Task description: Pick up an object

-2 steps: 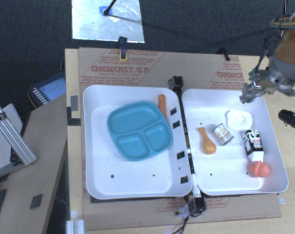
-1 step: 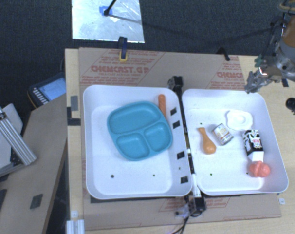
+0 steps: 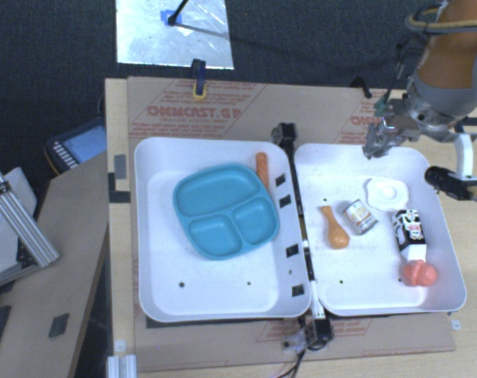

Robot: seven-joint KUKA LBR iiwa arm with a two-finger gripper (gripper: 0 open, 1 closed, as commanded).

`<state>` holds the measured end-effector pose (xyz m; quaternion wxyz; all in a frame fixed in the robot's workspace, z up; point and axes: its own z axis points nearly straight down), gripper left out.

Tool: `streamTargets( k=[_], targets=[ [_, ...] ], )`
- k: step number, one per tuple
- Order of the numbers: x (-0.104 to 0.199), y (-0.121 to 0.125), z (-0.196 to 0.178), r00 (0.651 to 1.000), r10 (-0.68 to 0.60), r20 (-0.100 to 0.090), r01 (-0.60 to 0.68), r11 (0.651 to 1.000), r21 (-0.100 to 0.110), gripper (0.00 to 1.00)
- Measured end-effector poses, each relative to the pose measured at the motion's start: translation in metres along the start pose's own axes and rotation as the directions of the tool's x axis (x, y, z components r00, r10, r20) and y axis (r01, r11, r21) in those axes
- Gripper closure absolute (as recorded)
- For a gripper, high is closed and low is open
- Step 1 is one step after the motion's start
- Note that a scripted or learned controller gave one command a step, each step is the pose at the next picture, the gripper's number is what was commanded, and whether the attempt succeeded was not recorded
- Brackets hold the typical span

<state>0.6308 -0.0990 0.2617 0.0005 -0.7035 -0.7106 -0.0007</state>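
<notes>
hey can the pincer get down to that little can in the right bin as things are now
Probably yes. The pincer hangs above the right bin's far edge, and nothing lies over the can. The orange drumstick-shaped toy and the fried egg toy lie close beside it, so space is tight.

The bench [image 3: 223, 101] carries a brown cardboard sheet [image 3: 246, 105] printed with red lettering, and the two white bins rest on that sheet side by side — their inner rims meeting along a dark seam. The right bin [image 3: 341, 290] begins directly beneath the gripper [image 3: 375, 150] and spreads toward the camera; the left bin [image 3: 156, 290] lies well off to the gripper's far side. A yellow-and-blue clamp [image 3: 198, 81] grips the sheet's back edge — far from the gripper.
</notes>
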Motion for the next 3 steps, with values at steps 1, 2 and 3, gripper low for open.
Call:
streamTargets(
  k=[1, 2, 3],
  targets=[
    [0.05, -0.007, 0.016, 1.0, 0.002, 0.001, -0.002, 1.0, 0.0, 1.0],
    [0.101, -0.017, 0.031, 1.0, 0.001, 0.0, -0.001, 1.0, 0.001, 1.0],
    [0.165, -0.026, 0.033, 1.0, 0.0, 0.0, 0.0, 1.0, 0.001, 1.0]
  ],
)
